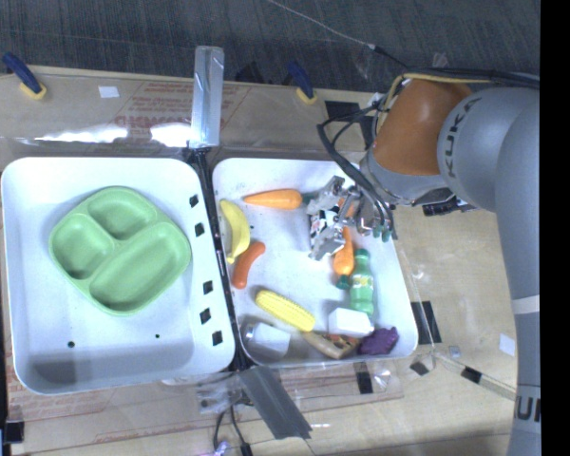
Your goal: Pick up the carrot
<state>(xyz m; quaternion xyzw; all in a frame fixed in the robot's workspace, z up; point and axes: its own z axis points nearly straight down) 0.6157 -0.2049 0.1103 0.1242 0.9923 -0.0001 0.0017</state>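
Observation:
The carrot [274, 199] is orange with a small green top and lies flat near the back wall of the right bin [399, 297], pointing left. My gripper [327, 222] hangs low in that bin just right of the carrot's green end, under the grey arm with its orange band [413, 131]. A second, smaller orange piece [345, 252] lies right beside the gripper, partly hidden by it. The view does not show anything held.
The right bin also holds a banana [233, 228], a red-orange sausage [247, 263], a corn cob [285, 310], a green bottle [361, 283], a white block [351, 322] and a purple piece [381, 339]. A green divided plate [120, 248] sits in the left bin [19, 331].

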